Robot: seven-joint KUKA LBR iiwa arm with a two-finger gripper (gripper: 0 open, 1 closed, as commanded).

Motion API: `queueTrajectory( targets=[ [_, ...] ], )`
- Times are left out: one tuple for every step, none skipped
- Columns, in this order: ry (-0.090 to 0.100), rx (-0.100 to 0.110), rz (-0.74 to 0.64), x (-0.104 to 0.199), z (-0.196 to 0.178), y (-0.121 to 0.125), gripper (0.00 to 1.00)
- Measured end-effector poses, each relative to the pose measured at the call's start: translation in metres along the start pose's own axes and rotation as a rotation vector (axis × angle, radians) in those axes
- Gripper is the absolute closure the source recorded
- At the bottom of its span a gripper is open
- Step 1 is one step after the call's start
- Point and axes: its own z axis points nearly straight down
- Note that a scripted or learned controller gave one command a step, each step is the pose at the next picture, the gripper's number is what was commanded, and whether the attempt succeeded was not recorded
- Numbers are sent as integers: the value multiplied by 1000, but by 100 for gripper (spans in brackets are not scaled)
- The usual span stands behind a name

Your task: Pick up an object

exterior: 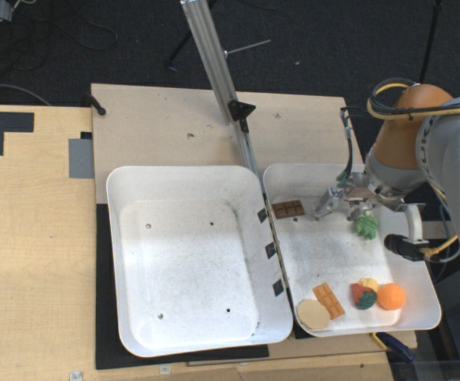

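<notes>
Camera view, reading left to right for me: the left bin (190, 260) sits on the desk (40, 236), touching the right bin (293, 236) along the middle. In the right bin I see a brown bar (288, 209) near its top left wall. Toward the front edge lie a tan disc (314, 314), a wafer (328, 301), a red-and-yellow piece (364, 294) and an orange ball (390, 296), close together. The tool (343, 202) hovers low over the bin's upper part, green toy (366, 226) just beside it. Fingers apart, nothing between them.
</notes>
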Motion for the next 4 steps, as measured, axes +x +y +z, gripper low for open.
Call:
queueTrajectory(
  targets=[
    [-2,-6,1,-1,-14,2,100],
    [-4,-13,4,-6,-77,3,100],
    [-3,-13,0,0,-136,9,100],
    [-3,-12,0,-1,-180,10,100]
  ],
)
